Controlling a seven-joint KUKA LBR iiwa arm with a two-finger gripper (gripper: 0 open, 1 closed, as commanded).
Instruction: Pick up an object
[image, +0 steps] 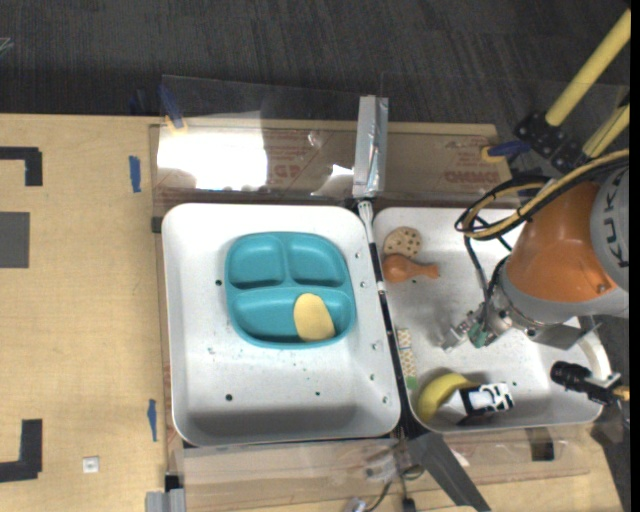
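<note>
End effector (468, 330) low over right bin (535, 405), around mid-bin, on the grey arm with the orange band (560, 255) reaching in from the right. Apart or together: cannot tell, since the tip is small and blurred against the white floor. It sits apart from every item in the bin.

Candidate objects, all in the right bin:
- Yellow banana (438, 393), nearest item, near and a bit left of the end effector, close to the near wall.
- Black-and-white toy (487, 398), just right of the banana and touching or almost touching it; can't tell which.
- Orange drumstick-shaped toy (408, 267), far-left of the end effector, lying flat with its thin end pointing right.
- Round tan cookie (402, 240), just beyond the drumstick, by the far-left corner.

Left bin (200, 380) sits side by side with the right bin, walls touching. Teal divided plate (260, 290) is in its middle, with two small compartments on the far side and one long compartment on the near side. Yellow oval piece (314, 317) lies in the long near compartment, right of centre.

Both bins rest on the tan desk (70, 300). A silver tape strip (370, 145) stands beyond the seam between the bins.
</note>
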